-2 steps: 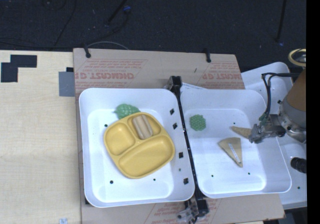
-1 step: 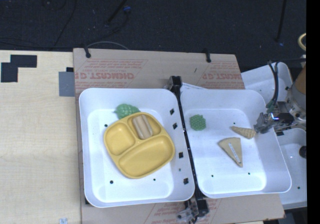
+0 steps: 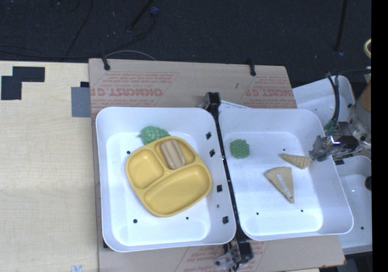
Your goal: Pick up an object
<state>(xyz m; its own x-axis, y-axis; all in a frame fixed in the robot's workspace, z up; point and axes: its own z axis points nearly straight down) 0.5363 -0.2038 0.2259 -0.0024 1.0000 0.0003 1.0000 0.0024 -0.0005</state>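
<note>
From the overhead camera I see the gripper sitting low at the right rim of the right bin, with the arm running off toward the right edge of the picture. I cannot tell how the jaws stand; the tip is a small blur of metal and dark cable, and nothing shows between them. Just to the left of the jaws, close to touching, lies a small tan cone, its point aimed away from them toward the middle of the bin. Below and left of the jaws, a little farther off, rests a tan wedge lying flat on the bin floor. Well to the left of the jaws, near the divider between the bins, is a round green ball. Farther left still, past the divider, the left bin holds a yellow divided plate with a tan roll in one upper compartment, and a green leafy piece pokes out from behind the plate's upper left edge.
</note>
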